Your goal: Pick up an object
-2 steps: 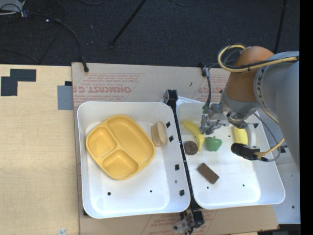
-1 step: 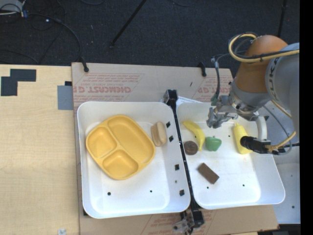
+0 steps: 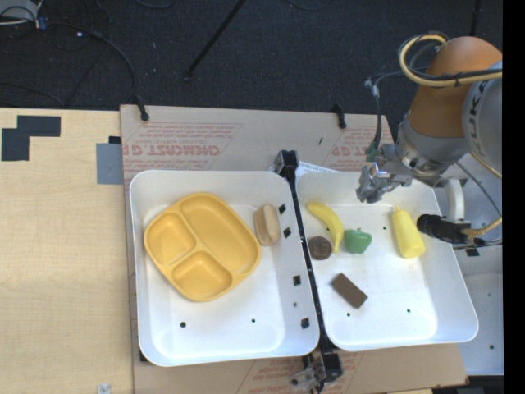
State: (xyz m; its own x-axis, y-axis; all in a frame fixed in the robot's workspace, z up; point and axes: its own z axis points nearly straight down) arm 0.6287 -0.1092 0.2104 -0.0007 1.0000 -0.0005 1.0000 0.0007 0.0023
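My gripper [image 3: 371,190] hangs over the back of the right bin [image 3: 410,322], with nothing visibly between its fingers. Below and left of it lies a yellow banana [image 3: 326,222]. A green pepper [image 3: 357,240] and a round brown disc [image 3: 320,248] sit just in front of the banana. A yellow bottle [image 3: 407,232] lies to the right of the gripper's tip. A brown block [image 3: 349,290] rests nearer the front of the bin.
The left bin [image 3: 213,339] holds a yellow divided plate [image 3: 200,245] and a tan bread roll [image 3: 267,224] against its right wall. A black divider [image 3: 299,253] runs between the bins. Cardboard lies under both.
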